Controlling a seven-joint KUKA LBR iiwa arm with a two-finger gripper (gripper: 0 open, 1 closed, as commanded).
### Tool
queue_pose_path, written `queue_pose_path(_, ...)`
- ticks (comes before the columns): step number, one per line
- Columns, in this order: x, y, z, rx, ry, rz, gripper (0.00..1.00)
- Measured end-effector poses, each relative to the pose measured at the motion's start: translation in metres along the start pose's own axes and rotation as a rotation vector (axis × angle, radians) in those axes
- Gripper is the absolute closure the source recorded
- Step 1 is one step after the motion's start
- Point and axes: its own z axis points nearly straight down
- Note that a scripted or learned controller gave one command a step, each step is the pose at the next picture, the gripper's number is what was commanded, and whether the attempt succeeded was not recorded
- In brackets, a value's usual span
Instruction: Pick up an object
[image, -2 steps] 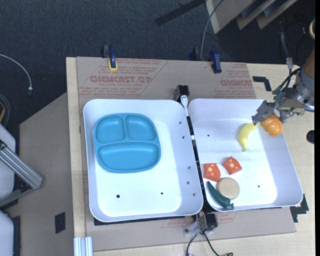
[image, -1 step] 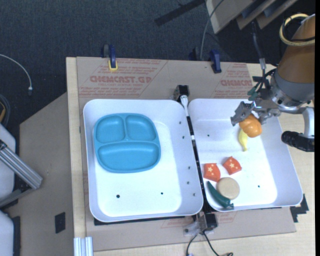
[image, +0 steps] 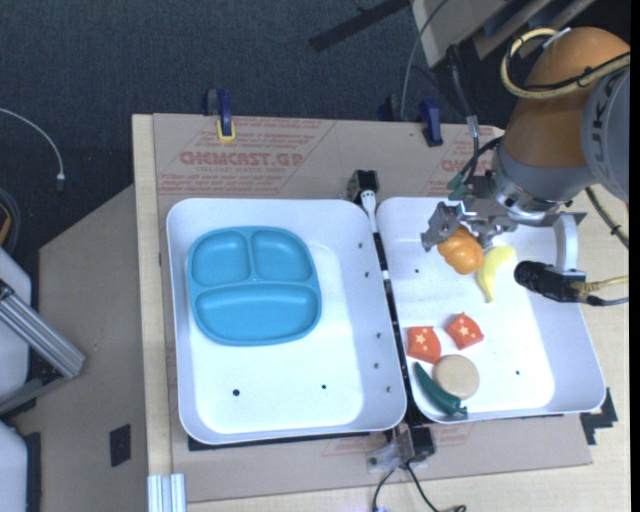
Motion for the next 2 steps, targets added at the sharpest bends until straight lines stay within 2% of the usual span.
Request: queue_pose_path(2,0.110,0.001,-0.009,-0.003,0.000,-0.001,1.00)
